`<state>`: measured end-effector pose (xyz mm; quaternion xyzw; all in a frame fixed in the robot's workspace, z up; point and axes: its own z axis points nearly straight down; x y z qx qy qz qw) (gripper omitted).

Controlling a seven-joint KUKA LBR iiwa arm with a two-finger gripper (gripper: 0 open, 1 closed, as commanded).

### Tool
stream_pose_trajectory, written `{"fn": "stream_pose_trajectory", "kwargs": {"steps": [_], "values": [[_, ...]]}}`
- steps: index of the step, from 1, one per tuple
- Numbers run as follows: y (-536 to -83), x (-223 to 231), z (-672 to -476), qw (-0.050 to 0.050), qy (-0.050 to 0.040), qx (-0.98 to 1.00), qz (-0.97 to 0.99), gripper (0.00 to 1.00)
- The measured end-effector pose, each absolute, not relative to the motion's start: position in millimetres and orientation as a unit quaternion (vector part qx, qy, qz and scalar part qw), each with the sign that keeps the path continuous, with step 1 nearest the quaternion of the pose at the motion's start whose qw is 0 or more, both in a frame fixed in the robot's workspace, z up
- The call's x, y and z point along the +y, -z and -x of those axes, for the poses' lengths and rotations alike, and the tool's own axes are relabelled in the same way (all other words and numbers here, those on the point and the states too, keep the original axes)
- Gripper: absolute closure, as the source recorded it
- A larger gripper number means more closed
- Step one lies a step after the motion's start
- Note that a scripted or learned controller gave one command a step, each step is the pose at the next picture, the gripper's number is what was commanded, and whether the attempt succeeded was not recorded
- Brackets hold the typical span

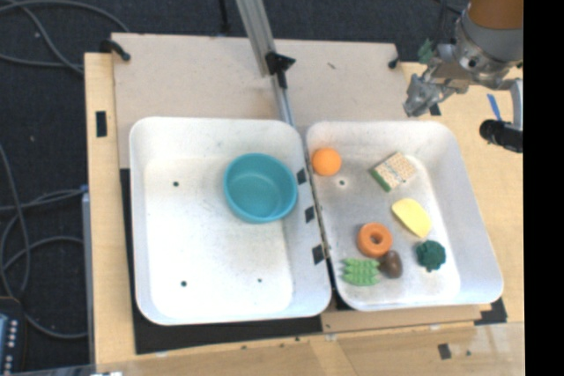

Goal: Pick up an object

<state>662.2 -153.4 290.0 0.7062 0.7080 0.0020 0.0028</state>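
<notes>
A grey robot arm with an orange band above its wrist (493,0) reaches in from the right, its two-finger gripper (421,101) poised above the bench just beyond the far edge of the right-hand shallow white bin (471,189); nothing sits between the fingers, and how far apart they stand cannot be told from this angle. In that right bin lie the objects on offer: a small orange ball (326,162) near the far left corner, a cream-and-green sponge-like block (393,172) to its right, a yellow lemon-shaped piece (411,217) nearer the middle, an orange ring (374,239), a dark brown rounded lump (390,263) touching a light green ridged toy (359,271) at the near side, and a dark green broccoli-like piece (431,255) to the right of them. The left-hand shallow white bin (176,277) bears a round teal plastic bowl (260,188), upright, towards its far right. A slanted aluminium post (249,4) rises from between the bins at the far side.
</notes>
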Motion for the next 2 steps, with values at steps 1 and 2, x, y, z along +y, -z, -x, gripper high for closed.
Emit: {"fn": "stream_pose_trajectory", "kwargs": {"steps": [1,2], "values": [[-275,-108,-664.0,0.000,0.0002,0.709,-0.705,1.00],[-261,-61,-658.0,0.000,0.0005,0.709,-0.705,1.00]]}}
